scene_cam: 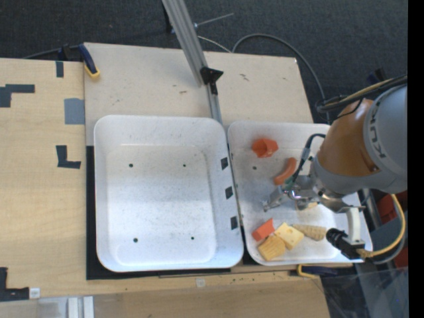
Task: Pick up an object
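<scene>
Nearest counter edge (165, 290), right bin (242, 177): tan waffle-like block (271, 247), pale cheese wedge (289, 234), orange-red wedge (263, 228), cream cone-shaped piece (311, 231) clustered at front wall. Mid-bin: tool (278, 198) low over bin floor, metal fingers pointing left, nothing seen between them; spread cannot be told. Orange sausage-shaped piece (286, 171) just beyond tool. Far corner: orange block (265, 147). Left bin (159, 191) bare. Step judged: approach, no grasp. Next: centre over one piece, descend, close. Arm (358, 151) reaches from right, wrist bent down.
</scene>
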Robot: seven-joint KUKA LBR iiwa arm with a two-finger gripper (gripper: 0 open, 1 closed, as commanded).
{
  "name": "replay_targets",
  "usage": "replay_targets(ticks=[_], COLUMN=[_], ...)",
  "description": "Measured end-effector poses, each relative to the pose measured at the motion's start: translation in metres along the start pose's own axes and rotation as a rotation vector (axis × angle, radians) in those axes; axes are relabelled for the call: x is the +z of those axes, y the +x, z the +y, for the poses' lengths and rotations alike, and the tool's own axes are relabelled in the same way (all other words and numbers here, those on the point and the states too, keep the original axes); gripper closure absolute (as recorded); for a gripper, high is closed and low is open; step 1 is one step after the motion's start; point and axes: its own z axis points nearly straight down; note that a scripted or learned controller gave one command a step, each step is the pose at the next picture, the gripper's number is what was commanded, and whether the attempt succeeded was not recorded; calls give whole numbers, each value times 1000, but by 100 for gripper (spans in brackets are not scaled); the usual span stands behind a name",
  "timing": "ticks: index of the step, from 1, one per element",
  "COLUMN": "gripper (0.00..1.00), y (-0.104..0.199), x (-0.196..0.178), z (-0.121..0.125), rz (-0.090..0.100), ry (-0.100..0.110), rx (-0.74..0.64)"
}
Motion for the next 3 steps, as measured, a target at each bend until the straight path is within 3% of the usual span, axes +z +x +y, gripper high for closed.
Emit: replay_targets(ticks=[1, 3], gripper=[100, 100], y=[1, 2], x=[-13, -127], z=[1, -2], rz=[0, -3], ry=[-4, -12], rx=[-2, -2])
